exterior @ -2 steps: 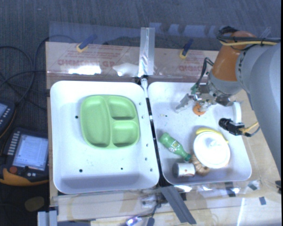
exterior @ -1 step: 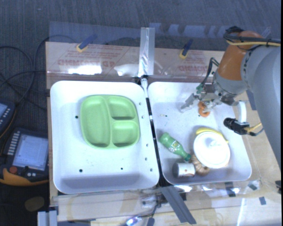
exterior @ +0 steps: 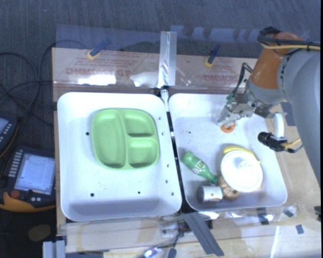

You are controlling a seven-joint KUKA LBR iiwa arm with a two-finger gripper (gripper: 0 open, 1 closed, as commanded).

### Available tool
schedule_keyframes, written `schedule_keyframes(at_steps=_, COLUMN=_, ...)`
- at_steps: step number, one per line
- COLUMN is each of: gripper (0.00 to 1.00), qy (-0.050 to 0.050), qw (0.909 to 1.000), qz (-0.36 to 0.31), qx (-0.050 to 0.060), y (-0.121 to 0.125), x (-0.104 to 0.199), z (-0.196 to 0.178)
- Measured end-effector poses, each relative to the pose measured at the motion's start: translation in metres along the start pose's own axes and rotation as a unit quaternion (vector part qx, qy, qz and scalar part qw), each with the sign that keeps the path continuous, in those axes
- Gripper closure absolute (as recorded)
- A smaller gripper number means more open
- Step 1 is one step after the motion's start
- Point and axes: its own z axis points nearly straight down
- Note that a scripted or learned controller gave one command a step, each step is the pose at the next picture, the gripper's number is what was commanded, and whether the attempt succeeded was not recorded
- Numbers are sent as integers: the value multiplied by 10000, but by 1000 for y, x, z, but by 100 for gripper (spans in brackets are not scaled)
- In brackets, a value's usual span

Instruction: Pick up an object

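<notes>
A: What've we got on the bench?

B: Two white bins side by side. The left bin (exterior: 70, 160) carries a green divided plate (exterior: 125, 138), sitting a bit toward its far edge, three compartments, nothing in them that we can see.

A: And the right bin (exterior: 199, 109)?

B: That's where the arm is. The gripper (exterior: 230, 117) is low over the bin's far half, toward the right edge, and the arm (exterior: 272, 69) w/ its orange band reaches in from the far right corner. Directly under the tips we see a small orange object (exterior: 227, 126), lying on the bin floor.

A: Does it hold that thing?

B: We can't tell. The tips are too small and cluttered to say whether they're apart or together, and we can't see the orange piece between them, only just below them.

A: Other stuff in there?

B: Near half of the bin: a green bottle (exterior: 198, 167) lying on its side approx. mid-bin by the left edge, a white round lidded bowl (exterior: 241, 170) w/ a yellow rim peeking out behind it, toward the right edge. Then a metal can (exterior: 210, 193) on its side at the near edge, touching a brownish thing (exterior: 230, 191) tucked betw. can and bowl.

A: Anything off the bins?

B: A handheld controller w/ screen (exterior: 27, 176) on the floor beside the bench's left edge.
</notes>
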Motion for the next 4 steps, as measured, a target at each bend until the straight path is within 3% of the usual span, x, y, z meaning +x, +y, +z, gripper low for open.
schedule_keyframes(at_steps=1, gripper=100, qy=23, qw=9996, qz=294, qx=34, y=-6, x=-37, z=-5)
schedule_keyframes(at_steps=2, gripper=100, qy=12, qw=9875, qz=1573, qx=43, y=-5, x=-30, z=-37)
schedule_keyframes(at_steps=3, gripper=100, qy=2, qw=9441, qz=3295, qx=53, y=-23, x=-11, z=-59)
schedule_keyframes(at_steps=4, gripper=100, qy=-5, qw=9582, qz=2860, qx=54, y=-39, x=24, z=-86)
